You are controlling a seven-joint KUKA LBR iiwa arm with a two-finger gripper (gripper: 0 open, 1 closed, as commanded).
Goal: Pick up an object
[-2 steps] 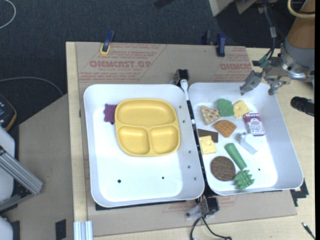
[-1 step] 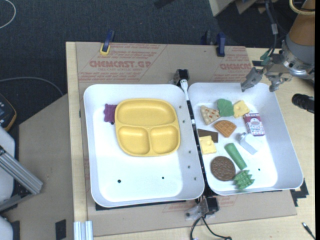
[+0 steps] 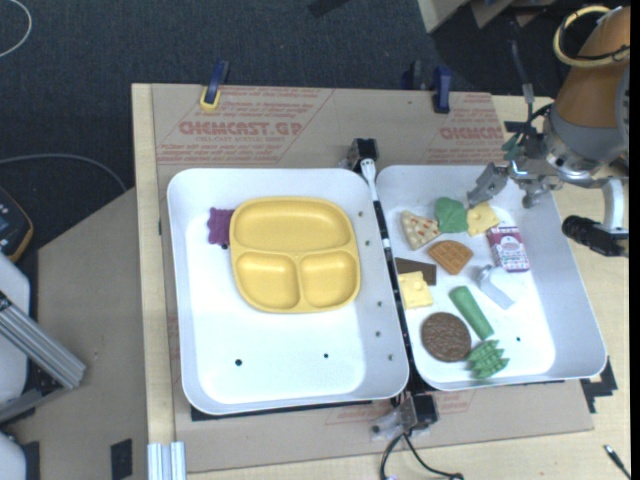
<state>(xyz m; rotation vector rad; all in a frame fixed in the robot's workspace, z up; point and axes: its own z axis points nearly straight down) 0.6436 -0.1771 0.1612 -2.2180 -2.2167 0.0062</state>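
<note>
Arm (image 3: pixel 592 78) comes in from the right, wrist over the far right corner of the right bin (image 3: pixel 560 353). Gripper (image 3: pixel 510 180) hangs over that bin's far edge, jaws spread apart, nothing between them. One finger (image 3: pixel 488 182) points down toward the green leaf-shaped piece (image 3: pixel 450 213); the other finger (image 3: pixel 533 190) sits above the yellow cheese wedge (image 3: pixel 481 219). Looks like a gap between fingertips and objects, but the slant makes height hard to judge.

Right bin contents, all loose on the floor of the bin: waffle-pattern slice (image 3: pixel 420 229) left of the green piece, round cracker (image 3: pixel 451 256), small red-and-white carton (image 3: pixel 509 249) near the right side, dark brown square (image 3: pixel 413 267) touching a yellow block (image 3: pixel 415 290), small white piece (image 3: pixel 494 286), green cylinder (image 3: pixel 470 310), brown round cookie (image 3: pixel 445 335), spiky green piece (image 3: pixel 487 359) near the front edge.

Left bin (image 3: pixel 210 368) holds a yellow divided plate (image 3: pixel 294 252), three compartments, flat. Purple item (image 3: pixel 218 225) just beside the plate's left edge, partly tucked under it.

Two clamps on the board's far edge: yellow (image 3: pixel 212 92) and blue (image 3: pixel 440 86).
</note>
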